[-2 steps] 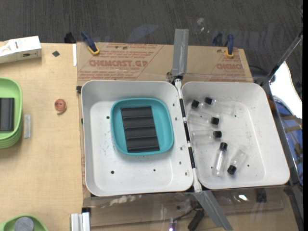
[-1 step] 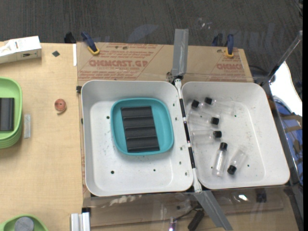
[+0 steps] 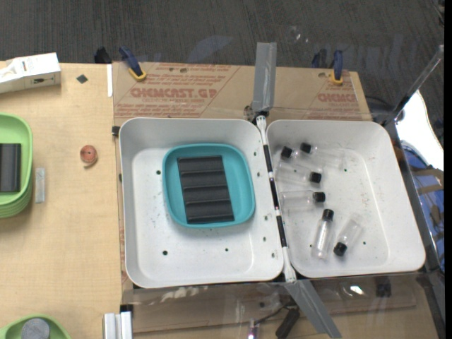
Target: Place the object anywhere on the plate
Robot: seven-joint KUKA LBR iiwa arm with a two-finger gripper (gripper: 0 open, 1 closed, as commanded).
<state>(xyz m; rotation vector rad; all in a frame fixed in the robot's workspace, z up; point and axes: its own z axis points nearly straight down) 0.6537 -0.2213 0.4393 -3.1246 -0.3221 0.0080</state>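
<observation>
Nearest the lens, noted the front rim of the left shallow white bin (image 3: pixel 205 280) and, beside it, that of the right shallow white bin (image 3: pixel 381 263), both set on a pale wooden bench (image 3: pixel 63 260). Found a teal rounded-square plate (image 3: pixel 171 186) lying flat in the middle of the left bin, with a black ribbed rectangular insert (image 3: pixel 205 188) on it. Counted several small clear plastic vials with black caps (image 3: pixel 323 228) scattered on their sides in the right bin, well apart from the plate and none on it. Could not tell the state of the claw. Spotted a stack of light green trays (image 3: pixel 18 189) at the far left and brown printed cardboard (image 3: pixel 183 90) behind the bins.
</observation>
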